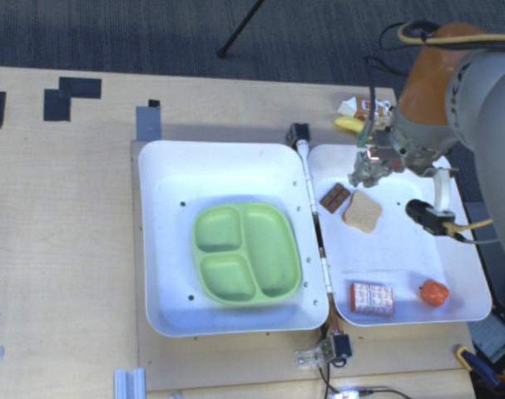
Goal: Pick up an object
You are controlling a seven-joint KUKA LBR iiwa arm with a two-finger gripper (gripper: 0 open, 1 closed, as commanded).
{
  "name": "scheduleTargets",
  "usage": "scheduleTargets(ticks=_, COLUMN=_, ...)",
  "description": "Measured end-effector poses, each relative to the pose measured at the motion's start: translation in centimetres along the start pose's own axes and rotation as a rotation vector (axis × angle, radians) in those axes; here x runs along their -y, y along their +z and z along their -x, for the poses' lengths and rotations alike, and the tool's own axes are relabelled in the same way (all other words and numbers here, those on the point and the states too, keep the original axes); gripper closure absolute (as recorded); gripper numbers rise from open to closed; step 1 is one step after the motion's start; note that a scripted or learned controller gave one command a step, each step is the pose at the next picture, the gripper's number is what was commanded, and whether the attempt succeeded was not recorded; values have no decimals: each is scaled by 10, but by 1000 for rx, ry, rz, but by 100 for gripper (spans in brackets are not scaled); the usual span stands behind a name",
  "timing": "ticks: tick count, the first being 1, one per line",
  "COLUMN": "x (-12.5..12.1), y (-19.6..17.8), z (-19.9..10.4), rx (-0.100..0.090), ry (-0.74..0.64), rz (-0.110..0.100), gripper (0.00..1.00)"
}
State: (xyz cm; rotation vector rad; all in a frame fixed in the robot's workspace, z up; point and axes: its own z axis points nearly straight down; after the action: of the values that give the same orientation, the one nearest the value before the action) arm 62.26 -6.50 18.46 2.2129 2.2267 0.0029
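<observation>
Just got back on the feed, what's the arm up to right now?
The end effector is down in the right bin, at its far end, just above the tan bread slice and the brown chocolate piece. Nothing is visibly held. A red-and-white packet and a small red-orange item lie at the near end of that bin. The left bin holds a green divided plate, untouched.

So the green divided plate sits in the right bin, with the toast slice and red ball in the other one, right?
Not quite: in the camera view the green divided plate sits in the left bin. The toast slice and red ball are in the right bin.
</observation>
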Motion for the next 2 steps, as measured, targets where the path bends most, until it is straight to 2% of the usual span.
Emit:
scheduleTargets(ticks=1, x=-47, y=-64, z=-11, rx=0, ry=-1, rz=2, gripper=100)
scheduleTargets(ticks=2, x=-47, y=-52, z=-78, rx=-1, ry=-1, rz=0, gripper=100)
